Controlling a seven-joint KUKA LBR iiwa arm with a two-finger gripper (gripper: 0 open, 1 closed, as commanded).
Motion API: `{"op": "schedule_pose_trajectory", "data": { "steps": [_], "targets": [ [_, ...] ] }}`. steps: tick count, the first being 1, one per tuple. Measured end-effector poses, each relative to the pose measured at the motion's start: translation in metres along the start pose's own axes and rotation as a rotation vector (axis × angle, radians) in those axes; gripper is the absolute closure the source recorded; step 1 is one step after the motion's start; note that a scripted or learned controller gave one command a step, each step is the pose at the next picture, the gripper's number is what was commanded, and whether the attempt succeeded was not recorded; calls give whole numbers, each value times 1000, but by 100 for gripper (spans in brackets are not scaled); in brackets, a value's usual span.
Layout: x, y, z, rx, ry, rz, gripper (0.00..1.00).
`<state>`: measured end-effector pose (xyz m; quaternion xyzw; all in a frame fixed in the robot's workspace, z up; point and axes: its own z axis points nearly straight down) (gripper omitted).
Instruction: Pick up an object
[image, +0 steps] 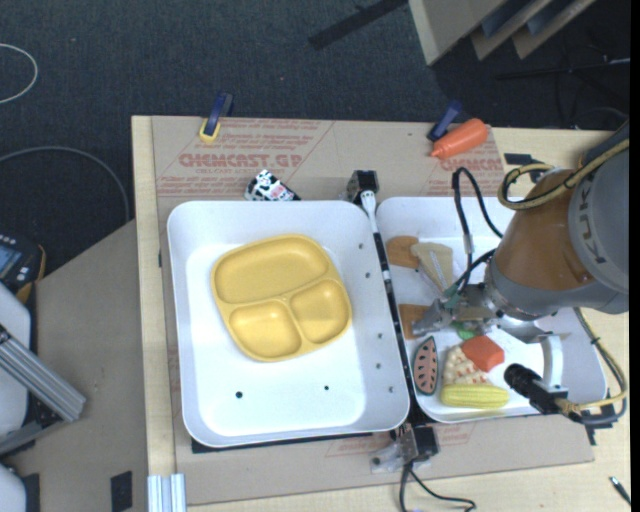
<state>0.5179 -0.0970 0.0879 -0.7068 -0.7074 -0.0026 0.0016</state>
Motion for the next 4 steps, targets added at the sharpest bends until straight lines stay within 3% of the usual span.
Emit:
{"op": "schedule_pose_trajectory", "data": {
  "steps": [1, 3, 4],
  "targets": [
    [-2, 1, -11, -7, -7, 1, 100],
    [-6, -13, -116, -5, -8, 0, 100],
    [-6, -11, -138, -4, -8, 0, 100]
  ]
}}
